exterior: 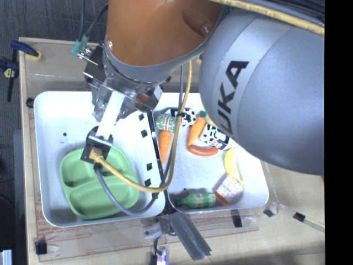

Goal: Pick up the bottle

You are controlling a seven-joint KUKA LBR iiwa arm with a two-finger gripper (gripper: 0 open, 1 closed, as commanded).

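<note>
the bottle [196, 200] is lying left-to-right, down and right of the gripper [116, 95]. i cannot tell whether it is gaping.

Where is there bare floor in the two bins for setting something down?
Left bin: bare floor behind the green plastic divided tray, toward the back-left corner. Right bin: a small patch between the orange carrot, yellow banana and green plastic bottle. Its back is crowded.

Small green bottle [196, 200] with a pale label. Lying flat on its side, long axis running roughly left to right across the camera view. Well apart from the gripper [102, 106]: lower in the view and off to its right, untouched, resting free.
</note>
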